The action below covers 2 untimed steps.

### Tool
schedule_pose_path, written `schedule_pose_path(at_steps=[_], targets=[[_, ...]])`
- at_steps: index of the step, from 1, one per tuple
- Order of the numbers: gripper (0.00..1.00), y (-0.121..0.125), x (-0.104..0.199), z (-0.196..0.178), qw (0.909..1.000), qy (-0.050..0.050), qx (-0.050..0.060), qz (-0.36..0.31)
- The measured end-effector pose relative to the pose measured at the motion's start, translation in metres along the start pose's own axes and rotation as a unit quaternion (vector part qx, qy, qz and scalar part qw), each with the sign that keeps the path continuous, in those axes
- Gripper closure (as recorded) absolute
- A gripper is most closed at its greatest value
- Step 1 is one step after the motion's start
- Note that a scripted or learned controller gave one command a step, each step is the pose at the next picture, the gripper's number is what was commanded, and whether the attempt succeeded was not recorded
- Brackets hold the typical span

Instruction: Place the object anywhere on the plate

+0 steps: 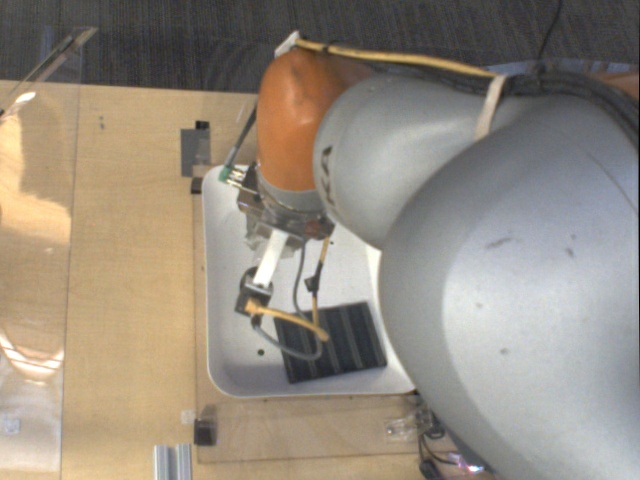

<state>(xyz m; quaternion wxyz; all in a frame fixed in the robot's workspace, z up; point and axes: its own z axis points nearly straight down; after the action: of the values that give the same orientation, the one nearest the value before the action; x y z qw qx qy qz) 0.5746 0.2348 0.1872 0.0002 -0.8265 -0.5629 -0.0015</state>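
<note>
A pale wooden bench [120, 268] takes up the left side. Right of it sits a shallow white plastic bin [222, 258], its right part covered by the big grey arm [500, 268]. The gripper [288, 230] hangs over the bin's far half, below the orange band [290, 118]; whether it is open or closed cannot be told. A black ribbed rectangular slab [340, 343] lies flat on the bin's near floor, apart from the gripper.

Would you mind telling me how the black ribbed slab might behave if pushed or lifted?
The slab lies flat in the bin, so it would probably slide, not roll or tip. Its straight edges suggest stiffness. Being thin, it may be hard to grip from above.
</note>
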Motion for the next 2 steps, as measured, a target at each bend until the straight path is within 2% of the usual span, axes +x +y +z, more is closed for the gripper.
schedule_pose_path(at_steps=[1, 2], targets=[[1.00, 0.044, 0.010, -0.029, 0.9790, 0.000, -0.001, -0.204], [1.00, 0.045, -0.006, 0.091, 0.9531, 0.001, -0.001, -0.303]])
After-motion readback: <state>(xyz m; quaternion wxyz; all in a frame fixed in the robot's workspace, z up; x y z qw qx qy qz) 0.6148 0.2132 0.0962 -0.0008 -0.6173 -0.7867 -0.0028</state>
